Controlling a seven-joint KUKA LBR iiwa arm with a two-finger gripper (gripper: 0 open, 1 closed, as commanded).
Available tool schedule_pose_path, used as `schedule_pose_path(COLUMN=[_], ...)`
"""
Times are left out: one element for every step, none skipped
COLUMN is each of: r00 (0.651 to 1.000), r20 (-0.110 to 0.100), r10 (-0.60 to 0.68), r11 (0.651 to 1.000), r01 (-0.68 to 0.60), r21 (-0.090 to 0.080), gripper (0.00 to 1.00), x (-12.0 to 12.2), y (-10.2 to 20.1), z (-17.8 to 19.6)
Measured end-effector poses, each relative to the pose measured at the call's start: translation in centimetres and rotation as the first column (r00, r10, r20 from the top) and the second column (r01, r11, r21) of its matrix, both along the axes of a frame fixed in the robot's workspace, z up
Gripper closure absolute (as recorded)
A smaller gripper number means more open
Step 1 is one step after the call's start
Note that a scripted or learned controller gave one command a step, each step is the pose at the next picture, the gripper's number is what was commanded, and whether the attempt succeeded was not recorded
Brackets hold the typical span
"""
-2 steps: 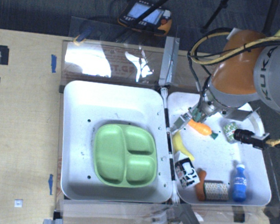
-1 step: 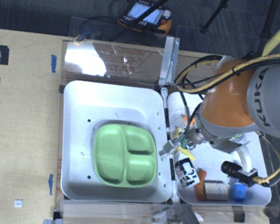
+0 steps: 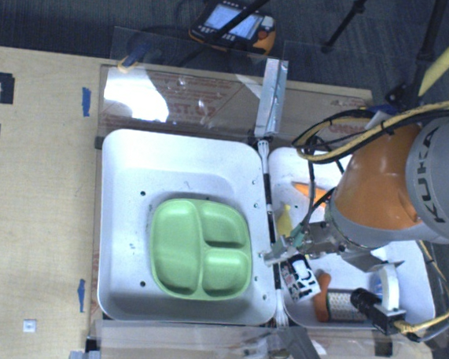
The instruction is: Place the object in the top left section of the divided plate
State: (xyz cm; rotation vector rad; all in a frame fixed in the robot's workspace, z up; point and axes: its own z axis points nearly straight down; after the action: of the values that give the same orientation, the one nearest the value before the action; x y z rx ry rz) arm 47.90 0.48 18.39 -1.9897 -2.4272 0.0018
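**Gripper low in the right bin, plate in the left**

A pale green, three-section plastic plate point(image 3: 182, 250) lies flat in the left white shallow bin point(image 3: 130, 174), with its one long section on the left and two small ones on the right. The grey arm with the orange band point(image 3: 381, 190) reaches over the right white bin point(image 3: 421, 269). Its gripper point(image 3: 298, 249) sits low by that bin's left wall, and its spread cannot be made out from this angle. A small black-and-white patterned block point(image 3: 304, 280) lies just below the gripper; whether the two touch is unclear. Beside the block lies a metal grater with an orange handle point(image 3: 337, 305). A yellow piece point(image 3: 285, 218) and an orange piece point(image 3: 314, 192) lie further up the same bin.
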Motion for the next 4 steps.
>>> schedule_pose_path(r00=[0.995, 0.926, 0.937, 0.89], r20=[0.0, 0.002, 0.0, -0.002], r10=[0.103, -0.377, -0.35, -0.456], r11=[0.995, 0.926, 0.937, 0.89], r01=[-0.103, 0.377, 0.35, 0.456], r21=[0.0, -0.002, -0.002, -0.002], gripper=[0.0, 0.0, 0.0, 0.0], x=[0.0, 10.9, 4.8, 0.6], y=[0.5, -1.7, -0.2, -1.9], z=[0.0, 2.1, 0.0, 0.0])
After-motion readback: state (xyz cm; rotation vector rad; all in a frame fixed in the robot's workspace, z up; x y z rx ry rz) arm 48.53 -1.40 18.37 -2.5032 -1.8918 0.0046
